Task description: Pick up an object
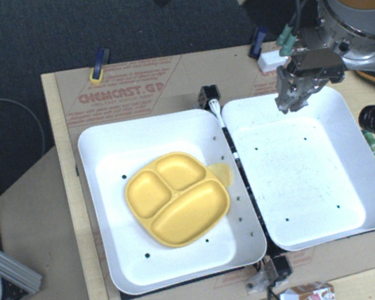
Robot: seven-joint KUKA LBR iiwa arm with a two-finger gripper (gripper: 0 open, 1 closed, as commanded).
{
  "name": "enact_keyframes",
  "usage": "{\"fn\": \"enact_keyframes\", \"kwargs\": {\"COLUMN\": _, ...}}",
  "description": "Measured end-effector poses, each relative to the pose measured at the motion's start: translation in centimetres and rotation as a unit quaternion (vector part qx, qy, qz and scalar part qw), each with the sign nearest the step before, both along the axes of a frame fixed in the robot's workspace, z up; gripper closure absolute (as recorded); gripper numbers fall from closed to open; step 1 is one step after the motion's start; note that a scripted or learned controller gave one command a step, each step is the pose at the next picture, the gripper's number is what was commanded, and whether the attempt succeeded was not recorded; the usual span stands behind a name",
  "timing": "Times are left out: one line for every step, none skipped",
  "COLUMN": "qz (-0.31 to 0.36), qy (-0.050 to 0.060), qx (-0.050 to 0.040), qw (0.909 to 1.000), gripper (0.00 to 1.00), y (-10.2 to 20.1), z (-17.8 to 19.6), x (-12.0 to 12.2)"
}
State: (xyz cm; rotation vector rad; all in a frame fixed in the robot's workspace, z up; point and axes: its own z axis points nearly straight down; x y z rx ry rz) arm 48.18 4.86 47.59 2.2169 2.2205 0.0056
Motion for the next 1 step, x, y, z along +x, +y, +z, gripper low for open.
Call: {"fn": "enact_keyframes", "kwargs": {"qz": 0.001, "qy": 0.005, "qx": 0.0, "qw": 1.0, "gripper": 1.0, "y": 2.07, "z": -2.76, "x": -0.27}}
